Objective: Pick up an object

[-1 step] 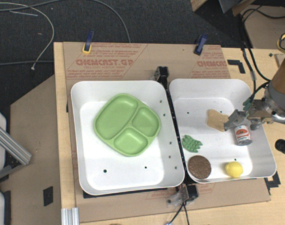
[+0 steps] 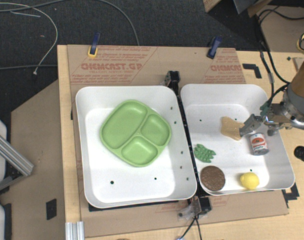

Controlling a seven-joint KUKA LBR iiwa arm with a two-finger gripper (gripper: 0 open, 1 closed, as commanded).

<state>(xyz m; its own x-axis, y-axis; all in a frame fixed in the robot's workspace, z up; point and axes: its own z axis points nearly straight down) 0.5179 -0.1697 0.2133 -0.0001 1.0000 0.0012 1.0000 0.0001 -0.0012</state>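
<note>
My gripper hangs over the right side of the right bin; it is open, and I see nothing held between its fingers. One grey finger reaches towards a tan bread-like piece just to its left. A small red and white can lies directly below the gripper on the bin floor. Also in this bin are a green leafy piece, a round brown disc and a yellow lemon near the front wall.
The left bin holds a green divided plate. A black divider clamp sits between the bins at the back. Cables run along the bench's right side near the arm.
</note>
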